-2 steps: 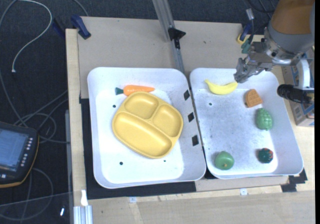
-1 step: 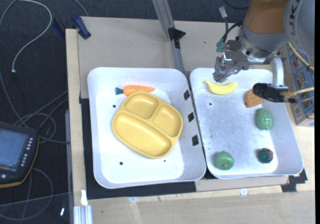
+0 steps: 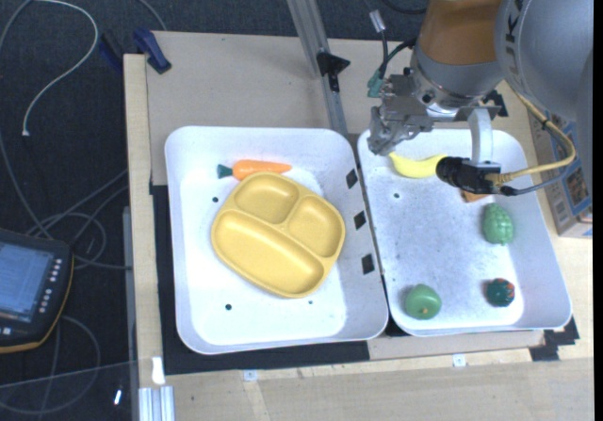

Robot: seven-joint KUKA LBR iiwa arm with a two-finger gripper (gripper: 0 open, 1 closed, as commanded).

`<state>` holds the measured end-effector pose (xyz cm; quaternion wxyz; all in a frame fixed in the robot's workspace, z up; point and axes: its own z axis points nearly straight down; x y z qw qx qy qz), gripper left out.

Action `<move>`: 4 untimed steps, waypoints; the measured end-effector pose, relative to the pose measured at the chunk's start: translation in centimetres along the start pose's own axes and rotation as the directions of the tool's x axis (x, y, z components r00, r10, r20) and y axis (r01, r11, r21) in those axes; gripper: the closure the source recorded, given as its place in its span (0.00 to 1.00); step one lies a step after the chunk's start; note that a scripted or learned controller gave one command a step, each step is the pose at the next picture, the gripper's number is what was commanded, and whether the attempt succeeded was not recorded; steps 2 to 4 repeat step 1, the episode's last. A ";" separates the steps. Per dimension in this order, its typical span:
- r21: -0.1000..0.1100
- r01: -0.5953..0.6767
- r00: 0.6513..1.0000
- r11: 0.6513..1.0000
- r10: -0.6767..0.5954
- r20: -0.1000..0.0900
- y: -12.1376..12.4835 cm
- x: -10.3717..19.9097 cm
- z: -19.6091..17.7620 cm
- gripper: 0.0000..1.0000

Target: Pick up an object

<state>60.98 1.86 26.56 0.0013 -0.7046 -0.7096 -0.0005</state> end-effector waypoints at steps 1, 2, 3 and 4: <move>0.002 0.000 1.000 1.000 0.000 -0.001 -0.4 5.9 0.4 1.00; 0.002 0.000 1.000 1.000 0.000 -0.001 -0.4 5.9 0.4 1.00; 0.002 0.000 1.000 1.000 0.000 -0.001 -0.4 5.9 0.4 1.00; 0.002 0.000 1.000 1.000 0.000 -0.001 -0.4 5.9 0.4 1.00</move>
